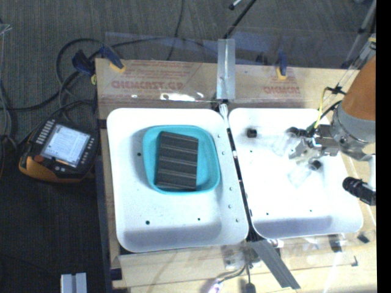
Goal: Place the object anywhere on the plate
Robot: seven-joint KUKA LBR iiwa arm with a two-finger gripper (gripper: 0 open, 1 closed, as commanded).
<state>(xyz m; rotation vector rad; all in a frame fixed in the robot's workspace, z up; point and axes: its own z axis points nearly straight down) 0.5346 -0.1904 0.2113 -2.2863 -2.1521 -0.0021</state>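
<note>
A dark grey ribbed block (177,160) lies flat in the middle of the teal plate (211,163), which sits in the left bin (171,231). My gripper (291,159) hangs over the right bin (305,218), well to the right of the plate and apart from the block. Its pale translucent fingers (282,144) stand spread, so it is open with nothing between them. The grey arm with its orange band (361,96) comes in from the right edge.
A small black item (251,132) rests near the back left of the right bin. A metal divider post (225,72) rises behind the seam between the bins. A handheld pendant (60,148) lies on the floor to the left.
</note>
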